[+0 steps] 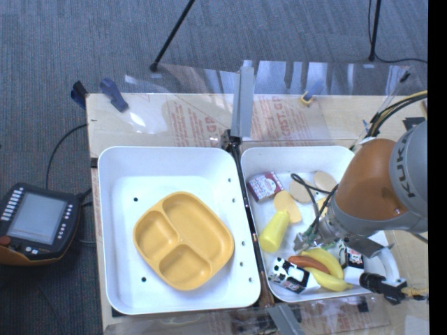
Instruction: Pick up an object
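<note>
I see the tool (312,237) over a curved yellow banana (327,269), finger state I cannot tell; "KU" legible on arm (380,187).

Right bin crowded, left bin roomy

The right shallow white bin (255,160) is packed with a yellow plastic bottle (274,231), bananas (325,267) and small packets; the left white bin (112,187) has open floor around its yellow divided plate (183,239).
</note>
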Action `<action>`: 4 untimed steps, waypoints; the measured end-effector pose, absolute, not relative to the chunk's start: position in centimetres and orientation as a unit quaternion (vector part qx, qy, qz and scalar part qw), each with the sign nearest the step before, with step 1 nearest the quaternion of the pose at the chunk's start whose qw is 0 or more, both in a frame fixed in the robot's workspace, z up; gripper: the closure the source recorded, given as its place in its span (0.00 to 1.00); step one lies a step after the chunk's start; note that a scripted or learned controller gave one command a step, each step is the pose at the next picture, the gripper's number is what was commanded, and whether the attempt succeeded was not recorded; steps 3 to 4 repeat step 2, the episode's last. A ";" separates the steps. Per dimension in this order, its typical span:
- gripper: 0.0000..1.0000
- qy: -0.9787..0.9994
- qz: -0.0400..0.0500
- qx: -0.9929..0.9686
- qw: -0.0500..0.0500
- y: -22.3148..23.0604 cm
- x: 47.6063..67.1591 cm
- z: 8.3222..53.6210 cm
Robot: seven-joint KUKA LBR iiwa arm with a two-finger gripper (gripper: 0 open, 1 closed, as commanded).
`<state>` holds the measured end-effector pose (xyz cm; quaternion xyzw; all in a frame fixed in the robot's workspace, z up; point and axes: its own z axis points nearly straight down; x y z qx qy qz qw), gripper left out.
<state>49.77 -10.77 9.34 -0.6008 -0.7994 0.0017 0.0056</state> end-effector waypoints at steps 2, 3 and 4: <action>0.00 -0.800 0.000 -0.600 0.002 -10.1 53.5 11.0; 0.00 -0.800 0.000 -0.600 0.002 -10.1 53.5 11.0; 0.00 -0.800 0.000 -0.600 0.002 -10.1 53.5 11.0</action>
